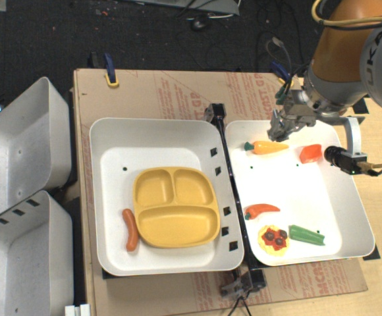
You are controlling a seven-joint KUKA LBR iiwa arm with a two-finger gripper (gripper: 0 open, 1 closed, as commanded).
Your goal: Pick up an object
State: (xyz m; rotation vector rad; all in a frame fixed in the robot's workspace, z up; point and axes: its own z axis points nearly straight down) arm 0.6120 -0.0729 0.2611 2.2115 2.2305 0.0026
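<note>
In the right shallow white bin (pixel 355 196) an orange plastic carrot with a green tip (pixel 269 147) is seen near the far wall, and the grey two-finger gripper (pixel 278 134) is placed just above its right part. How the jaws stand cannot be told, because they are dark and merged with the wrist, and no object is seen between them. Just beside the carrot a small red-orange block (pixel 311 153) is laid. Nearer the front, a red chili pepper (pixel 261 210), a small round pizza toy (pixel 274 239) and a green pepper piece (pixel 307 235) are found. In the left white bin (pixel 105 176) a yellow divided plate (pixel 176 207) is set, with a brown sausage (pixel 131 230) just beside its left edge.
</note>
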